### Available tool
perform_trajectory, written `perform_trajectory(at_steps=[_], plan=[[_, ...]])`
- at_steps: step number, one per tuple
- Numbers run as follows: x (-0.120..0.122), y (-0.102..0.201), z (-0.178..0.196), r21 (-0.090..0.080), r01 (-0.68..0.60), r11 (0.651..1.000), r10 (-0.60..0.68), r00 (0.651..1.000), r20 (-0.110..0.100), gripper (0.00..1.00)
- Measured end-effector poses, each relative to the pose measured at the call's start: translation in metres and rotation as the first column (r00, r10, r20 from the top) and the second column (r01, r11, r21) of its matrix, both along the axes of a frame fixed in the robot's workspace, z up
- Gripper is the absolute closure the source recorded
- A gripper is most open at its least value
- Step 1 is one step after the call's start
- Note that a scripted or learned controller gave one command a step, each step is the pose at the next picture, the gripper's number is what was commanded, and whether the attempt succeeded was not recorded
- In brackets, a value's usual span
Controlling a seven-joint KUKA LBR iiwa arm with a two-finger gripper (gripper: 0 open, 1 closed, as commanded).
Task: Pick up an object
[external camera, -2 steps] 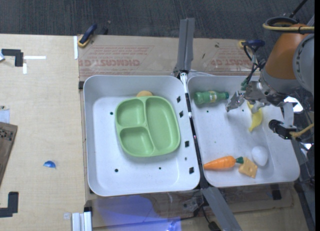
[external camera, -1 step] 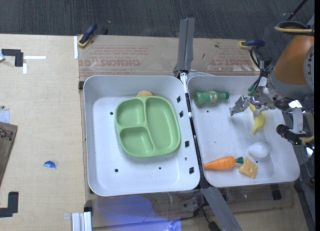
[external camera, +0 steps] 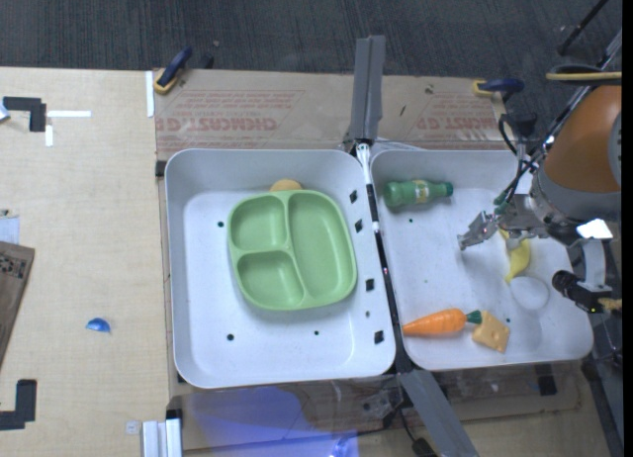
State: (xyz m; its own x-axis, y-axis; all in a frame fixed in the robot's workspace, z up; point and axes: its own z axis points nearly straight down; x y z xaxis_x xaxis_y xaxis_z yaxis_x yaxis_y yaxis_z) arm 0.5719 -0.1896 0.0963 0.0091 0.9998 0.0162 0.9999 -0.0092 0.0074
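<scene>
My gripper point(external camera: 495, 231) hangs over the right bin point(external camera: 435, 277), near its right side, with its fingers spread open. A yellow banana point(external camera: 518, 260) lies just below and right of it, its upper end close to the right finger; nothing is clamped between the fingers. A green bottle point(external camera: 418, 192) lies on its side at the back of this bin. An orange carrot point(external camera: 435, 323) and a tan wedge-shaped piece point(external camera: 491, 331) rest near the front edge.
A pale round object point(external camera: 531, 293) sits below the banana. In the left bin point(external camera: 198, 297) a green divided plate point(external camera: 293, 248) lies with a small yellow thing point(external camera: 286, 186) behind it. A grey divider point(external camera: 374, 237) separates the bins.
</scene>
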Motion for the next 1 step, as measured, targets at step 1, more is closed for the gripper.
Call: perform_trajectory(at_steps=[1], plan=[[-0.0269,-0.0033,-0.0001,0.005,-0.007,1.0,0.007,1.0,0.001,0.0]])
